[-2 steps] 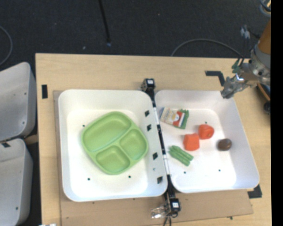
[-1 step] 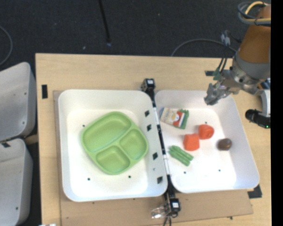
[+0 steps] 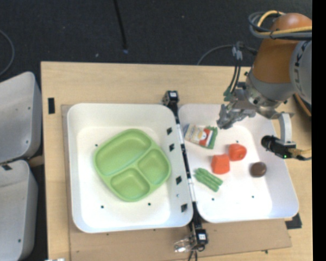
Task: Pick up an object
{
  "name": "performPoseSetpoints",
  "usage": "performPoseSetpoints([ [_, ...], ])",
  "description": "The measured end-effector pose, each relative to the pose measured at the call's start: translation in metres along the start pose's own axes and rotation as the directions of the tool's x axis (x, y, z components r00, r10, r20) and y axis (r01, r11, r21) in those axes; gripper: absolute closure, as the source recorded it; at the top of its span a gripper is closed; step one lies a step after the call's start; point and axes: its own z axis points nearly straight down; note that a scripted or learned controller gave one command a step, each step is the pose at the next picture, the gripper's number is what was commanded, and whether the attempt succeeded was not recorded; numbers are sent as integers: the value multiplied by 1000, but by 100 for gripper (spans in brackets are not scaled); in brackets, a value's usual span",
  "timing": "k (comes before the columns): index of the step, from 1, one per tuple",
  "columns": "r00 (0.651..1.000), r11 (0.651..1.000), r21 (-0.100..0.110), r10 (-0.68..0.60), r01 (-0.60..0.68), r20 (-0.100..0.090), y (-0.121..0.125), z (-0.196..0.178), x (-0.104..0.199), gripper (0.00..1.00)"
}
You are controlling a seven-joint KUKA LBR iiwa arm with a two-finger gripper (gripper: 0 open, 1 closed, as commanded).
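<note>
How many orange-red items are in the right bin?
2: one orange-red block near the bin's middle, another orange-red piece just up-right of it, below the gripper. None look hidden.

A wooden bench [image 3: 54,86] bears two white bins [image 3: 87,211] side by side.

text: none legible | small packet [image 3: 201,136] in right bin: red-green print, too blurred to read
</note>
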Motion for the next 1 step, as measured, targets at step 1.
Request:
performPoseSetpoints([
  [1,1000,1000,-1,0,0,-1,-13,-10,47,100],
])
